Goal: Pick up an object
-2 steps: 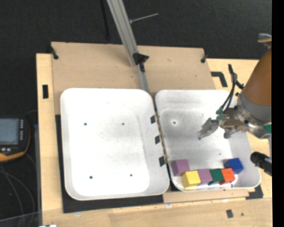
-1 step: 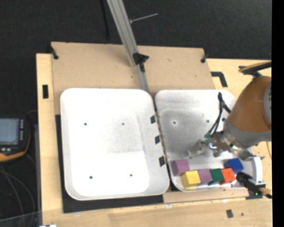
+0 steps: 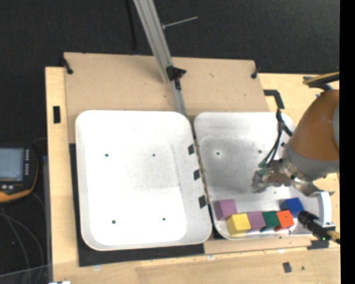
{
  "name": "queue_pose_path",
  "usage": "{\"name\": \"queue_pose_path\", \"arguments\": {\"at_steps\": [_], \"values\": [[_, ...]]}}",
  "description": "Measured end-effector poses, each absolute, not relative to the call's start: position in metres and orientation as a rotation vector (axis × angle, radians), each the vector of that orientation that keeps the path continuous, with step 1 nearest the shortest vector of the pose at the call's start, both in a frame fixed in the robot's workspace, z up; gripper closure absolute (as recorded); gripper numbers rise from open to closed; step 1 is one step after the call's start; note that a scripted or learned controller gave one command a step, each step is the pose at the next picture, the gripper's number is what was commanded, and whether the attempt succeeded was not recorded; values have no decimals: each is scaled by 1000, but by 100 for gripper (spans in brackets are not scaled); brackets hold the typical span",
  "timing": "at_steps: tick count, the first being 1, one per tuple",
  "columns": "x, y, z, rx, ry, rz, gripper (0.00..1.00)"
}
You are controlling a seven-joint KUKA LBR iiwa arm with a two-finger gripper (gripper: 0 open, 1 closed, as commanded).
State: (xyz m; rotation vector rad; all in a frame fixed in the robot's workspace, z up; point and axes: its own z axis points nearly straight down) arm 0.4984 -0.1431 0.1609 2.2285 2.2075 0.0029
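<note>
Small yellow block [image 3: 239, 223] sits beside purple, green, orange blocks.

We see two shallow white bins side by side, the left bin [image 3: 136, 176] and the right bin [image 3: 236, 141]. Small blocks sit at the right bin's 6 o'clock edge: purple [image 3: 226, 207], yellow [image 3: 239, 223], green [image 3: 270, 219], orange [image 3: 284, 219], blue [image 3: 292, 206]. The gripper [image 3: 266, 179] hangs above them.

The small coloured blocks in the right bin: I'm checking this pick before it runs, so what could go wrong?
1. The small coloured blocks crowd along the near wall of the shallow white right bin, so a grasp may catch two or jam against the wall.
2. The gripper sits above bare floor, not over a block.
</note>
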Motion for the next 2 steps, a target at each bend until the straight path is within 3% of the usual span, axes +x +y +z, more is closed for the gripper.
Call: {"name": "queue_pose_path", "arguments": {"at_steps": [1,2], "values": [[486,-63,262,2206,2228,12,100],[485,18,288,2209,2232,8,100]]}}
